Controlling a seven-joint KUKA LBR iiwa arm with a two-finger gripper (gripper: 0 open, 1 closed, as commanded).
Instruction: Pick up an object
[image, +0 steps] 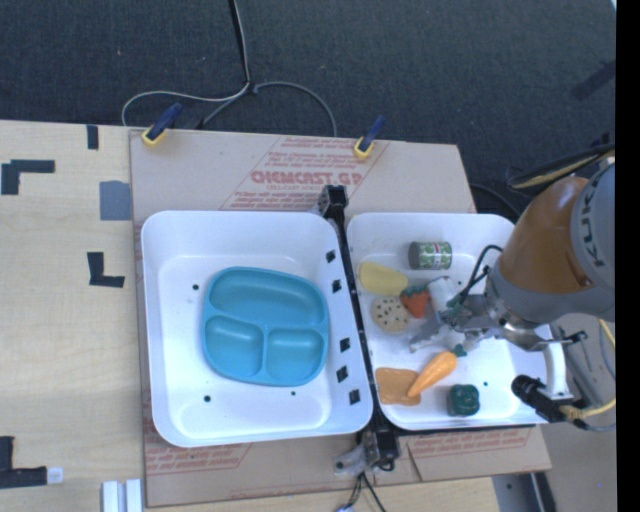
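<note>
The bench (60, 330) has a light wood-grain top. A brown cardboard sheet (300, 170) lies flat on it, held by two clamps (160, 128) at the far edge. Two white bins rest on the cardboard: the right bin (400, 225) beneath the gripper (452, 325), the left bin (165, 330) beside it, away from the gripper.

- Two white bins: left bin (165, 300), right bin (480, 232).
- Light blue divided plate (265, 325).
- Orange toy carrot (432, 371) with green top.
- Yellow piece (381, 277).
- Tan speckled cookie (391, 314).
- Dark green toy (463, 400).
- Green-labelled can (430, 255).
- Grey arm (560, 260), orange band.
</note>
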